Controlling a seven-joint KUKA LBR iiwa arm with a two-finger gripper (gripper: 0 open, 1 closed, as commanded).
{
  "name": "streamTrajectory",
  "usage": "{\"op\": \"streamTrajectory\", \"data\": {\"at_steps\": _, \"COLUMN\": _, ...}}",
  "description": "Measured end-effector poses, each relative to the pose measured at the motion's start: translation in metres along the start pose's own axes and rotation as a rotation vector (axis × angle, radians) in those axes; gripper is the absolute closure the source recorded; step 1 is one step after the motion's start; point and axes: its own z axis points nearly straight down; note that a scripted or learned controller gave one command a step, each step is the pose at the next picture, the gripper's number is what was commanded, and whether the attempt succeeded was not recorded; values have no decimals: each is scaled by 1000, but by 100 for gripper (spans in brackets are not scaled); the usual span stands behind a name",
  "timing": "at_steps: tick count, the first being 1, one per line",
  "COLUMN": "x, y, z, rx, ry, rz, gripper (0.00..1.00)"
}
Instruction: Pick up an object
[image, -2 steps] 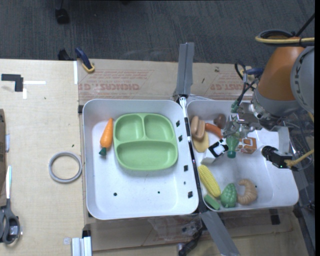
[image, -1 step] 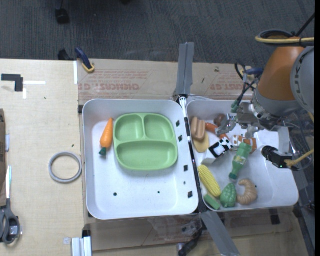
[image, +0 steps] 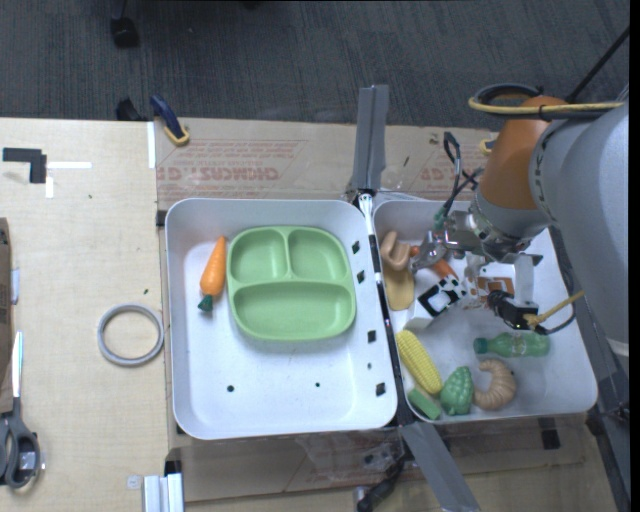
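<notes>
Counted one carrot (image: 213, 265), one green divided plate (image: 292, 283) left; right bin (image: 560, 395) crowded, corn (image: 418, 360) included; jaws' state unreadable.

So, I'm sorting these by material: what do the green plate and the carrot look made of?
The green plate looks like moulded plastic, matte: one even colour, smooth rounded dividers. The carrot looks like plastic too, a toy with a uniform orange body, though rubber or foam can't be ruled out.

The grey arm (image: 585, 190) reaches in from the right, orange-banded wrist bent down, claw (image: 447, 275) lowered.
</notes>
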Motion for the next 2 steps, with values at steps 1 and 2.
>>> {"op": "streamTrajectory", "data": {"at_steps": 1, "x": 11, "y": 33, "z": 3, "rx": -4, "ry": 1, "rz": 16, "gripper": 0}}
{"op": "streamTrajectory", "data": {"at_steps": 2, "x": 10, "y": 32, "z": -6, "rx": 2, "ry": -2, "rz": 14, "gripper": 100}}
